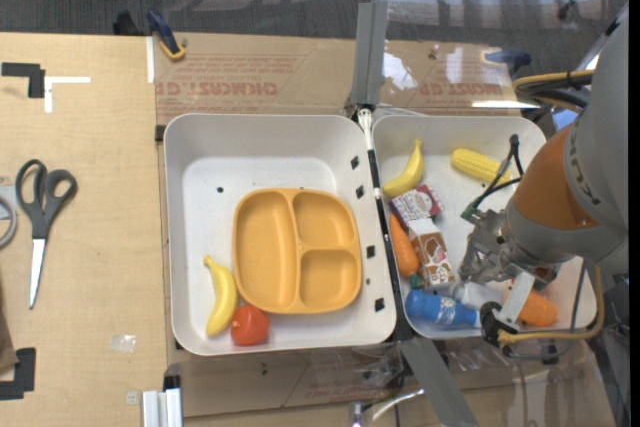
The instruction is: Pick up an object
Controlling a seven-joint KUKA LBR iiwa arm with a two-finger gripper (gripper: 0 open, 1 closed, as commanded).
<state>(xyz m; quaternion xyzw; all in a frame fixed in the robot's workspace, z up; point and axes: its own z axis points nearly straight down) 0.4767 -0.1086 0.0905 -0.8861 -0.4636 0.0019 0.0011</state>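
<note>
My gripper (pixel 478 267) is down in the right bin (pixel 440 127), at the end of the grey arm with its orange band (pixel 545 190). It hangs just right of a brown-and-white carton (pixel 432 253) and just above a blue bottle (pixel 438 311) lying by the bin's front wall. An orange carrot (pixel 403 247) lies left of the carton, with a pink snack packet (pixel 417 205) behind it. At the back of the bin are a banana (pixel 405 171) and a corn cob (pixel 480 163). An orange object (pixel 539 309) shows partly under the arm.
The left bin (pixel 190 215) holds a yellow divided plate (pixel 297 248), a second banana (pixel 221 296) and a red tomato (pixel 249 325). Scissors (pixel 42 215) lie on the bench at the far left. Cables (pixel 510 177) run down the arm over the right bin.
</note>
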